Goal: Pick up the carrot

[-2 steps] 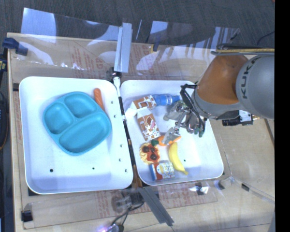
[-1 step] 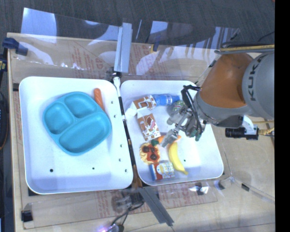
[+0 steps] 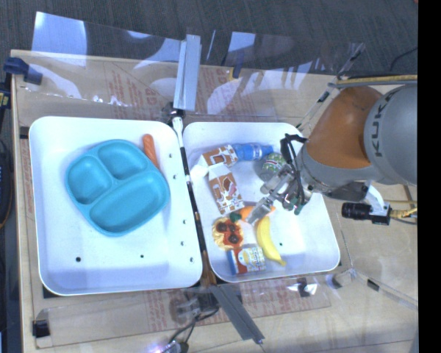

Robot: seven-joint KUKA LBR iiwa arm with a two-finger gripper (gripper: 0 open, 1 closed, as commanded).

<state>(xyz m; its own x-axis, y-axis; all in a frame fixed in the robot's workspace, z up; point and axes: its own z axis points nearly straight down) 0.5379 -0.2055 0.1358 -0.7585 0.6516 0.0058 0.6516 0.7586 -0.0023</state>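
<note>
The carrot (image 3: 149, 150) lies in the left bin (image 3: 51, 263), at 1 o'clock of the blue plate (image 3: 117, 186). The end effector (image 3: 268, 203) hovers over the right bin (image 3: 320, 248), fingers narrowly apart, holding nothing.

This is a robotics lab or test cell — not a home or kitchen. A grey industrial arm (image 3: 375, 142) with an orange band, part of its maker's lettering visible on the casing, reaches over a plywood bench (image 3: 367, 271) fitted with two shallow white bins (image 3: 51, 263) side by side. Clear plastic panels (image 3: 132, 65) stand along the bench's far edge, clamps and metal brackets hold the rig together, loose cables trail at the sides, and dark carpet (image 3: 206, 6) covers the floor beyond — a workspace built for machine trials.
</note>
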